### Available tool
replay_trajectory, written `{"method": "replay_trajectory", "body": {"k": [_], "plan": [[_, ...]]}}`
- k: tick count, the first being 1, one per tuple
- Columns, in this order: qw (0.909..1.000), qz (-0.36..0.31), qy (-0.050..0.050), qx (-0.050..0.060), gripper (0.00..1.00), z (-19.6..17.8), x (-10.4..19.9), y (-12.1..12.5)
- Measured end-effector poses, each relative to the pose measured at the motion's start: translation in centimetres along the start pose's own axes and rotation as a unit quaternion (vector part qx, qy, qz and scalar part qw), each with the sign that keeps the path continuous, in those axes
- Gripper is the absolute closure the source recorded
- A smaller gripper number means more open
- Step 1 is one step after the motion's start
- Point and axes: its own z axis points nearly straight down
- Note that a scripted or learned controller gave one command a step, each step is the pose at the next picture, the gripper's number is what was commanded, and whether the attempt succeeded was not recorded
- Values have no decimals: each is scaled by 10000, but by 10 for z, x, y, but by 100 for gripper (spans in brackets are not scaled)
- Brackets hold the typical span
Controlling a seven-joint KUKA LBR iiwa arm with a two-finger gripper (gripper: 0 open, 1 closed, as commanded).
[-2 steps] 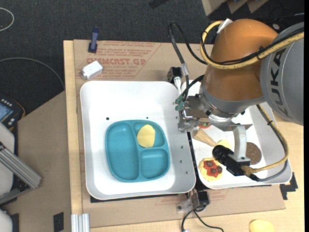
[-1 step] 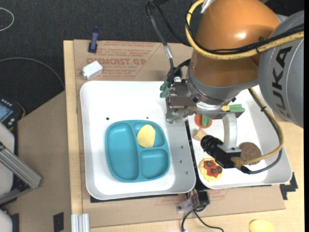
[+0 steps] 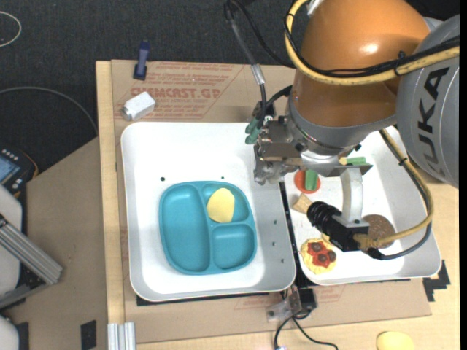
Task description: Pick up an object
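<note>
My gripper (image 3: 265,168) hangs over the rim between the two bins, at their far half, mostly hidden under the wrist and its orange band. In the left bin (image 3: 146,166) lies a blue divided tray (image 3: 191,232) with a yellow lemon-like thing (image 3: 221,205) in its upper right compartment, left of and below the gripper. The right bin (image 3: 416,257) holds a red and green toy (image 3: 308,181) just right of the gripper. Nearer the front lie a small beige piece (image 3: 300,204), a pizza slice (image 3: 319,254) and a brown round cookie (image 3: 380,228).
Beyond the bins, a white block (image 3: 139,106) and a blue clip (image 3: 141,60) lie on the cardboard sheet (image 3: 190,86). Cables run from the wrist over the far edge of the left bin. A yellow thing (image 3: 394,340) sits off the bench at the bottom right.
</note>
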Motion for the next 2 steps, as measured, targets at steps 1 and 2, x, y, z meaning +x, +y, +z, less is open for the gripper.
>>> {"method": "replay_trajectory", "body": {"k": [1, 2], "plan": [[10000, -4, 0, -12, 100, -10, 0, 0], [10000, -6, 1, -24, 100, -20, 1, 1]]}}
